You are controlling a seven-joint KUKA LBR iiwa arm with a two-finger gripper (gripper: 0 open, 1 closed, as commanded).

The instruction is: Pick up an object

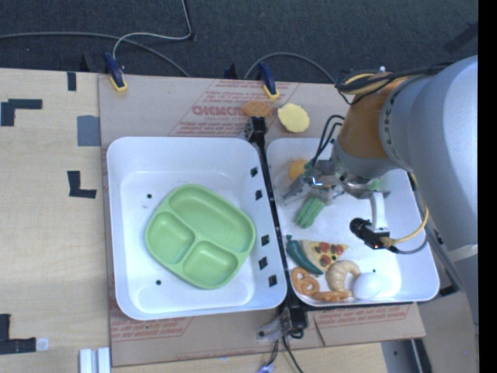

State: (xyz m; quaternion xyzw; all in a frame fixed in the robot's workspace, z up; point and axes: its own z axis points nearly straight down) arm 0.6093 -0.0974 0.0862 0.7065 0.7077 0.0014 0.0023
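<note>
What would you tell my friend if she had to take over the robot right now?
Gripper: low in the right bin, right above the green toy vegetable. Whether it holds anything can't be told from here.
Things: the green toy vegetable lies near the bin's left wall; the pizza slice, pretzel, croissant and white egg sit along the front. The green divided plate is in the left bin.
Done: nothing visibly lifted.
Left: grip one object and raise it.
</note>
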